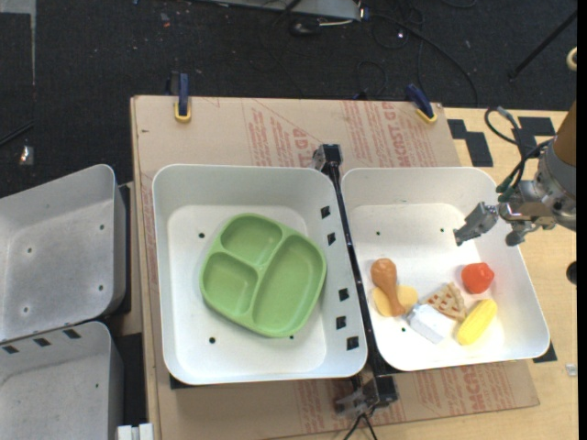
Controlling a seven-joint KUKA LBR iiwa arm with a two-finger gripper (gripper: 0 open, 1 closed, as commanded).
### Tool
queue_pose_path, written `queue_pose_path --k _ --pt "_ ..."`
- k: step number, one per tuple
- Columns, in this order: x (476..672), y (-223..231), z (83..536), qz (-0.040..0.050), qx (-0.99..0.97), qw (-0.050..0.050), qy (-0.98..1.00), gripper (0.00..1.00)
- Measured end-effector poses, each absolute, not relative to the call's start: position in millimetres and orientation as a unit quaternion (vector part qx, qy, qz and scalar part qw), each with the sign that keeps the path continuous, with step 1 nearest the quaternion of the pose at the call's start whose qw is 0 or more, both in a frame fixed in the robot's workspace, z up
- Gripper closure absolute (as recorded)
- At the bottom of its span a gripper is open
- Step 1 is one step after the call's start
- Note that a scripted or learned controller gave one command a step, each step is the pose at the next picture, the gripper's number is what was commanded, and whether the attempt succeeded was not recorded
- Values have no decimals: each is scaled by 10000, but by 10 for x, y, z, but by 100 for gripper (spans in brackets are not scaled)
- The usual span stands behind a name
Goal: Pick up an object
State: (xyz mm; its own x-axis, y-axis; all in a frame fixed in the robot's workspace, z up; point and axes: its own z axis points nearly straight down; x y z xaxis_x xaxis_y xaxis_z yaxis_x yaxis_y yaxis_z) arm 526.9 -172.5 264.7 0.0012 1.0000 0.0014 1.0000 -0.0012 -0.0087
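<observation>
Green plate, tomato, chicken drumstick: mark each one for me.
green plate (pixel 263 274), camera view, middle divider.
tomato (pixel 477 278), camera view, top of its red body.
chicken drumstick (pixel 389 285), camera view, mid-length.

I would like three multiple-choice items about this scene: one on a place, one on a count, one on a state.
1. Where does the green divided plate lie?
A. left bin
B. right bin
C. on the cardboard outside the bins

2. How many compartments has the plate?
A. two
B. three
C. five

3. Where is the end effector relative to the red tomato?
A. gripping it
B. apart from it, above the right bin
C. pressing it flat

Key: 1 A, it rests inside the left bin; 2 B, three hollows show; 3 B, white bin floor shows between them.
</observation>
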Motion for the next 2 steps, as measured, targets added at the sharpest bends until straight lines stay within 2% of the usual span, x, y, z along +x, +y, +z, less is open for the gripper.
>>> queue_pose_path --k 1,2 --pt "5287 -1723 2687 3 -7068 0 -7074 0" --pt "5325 -1811 2168 15 -7078 20 -7064 0"
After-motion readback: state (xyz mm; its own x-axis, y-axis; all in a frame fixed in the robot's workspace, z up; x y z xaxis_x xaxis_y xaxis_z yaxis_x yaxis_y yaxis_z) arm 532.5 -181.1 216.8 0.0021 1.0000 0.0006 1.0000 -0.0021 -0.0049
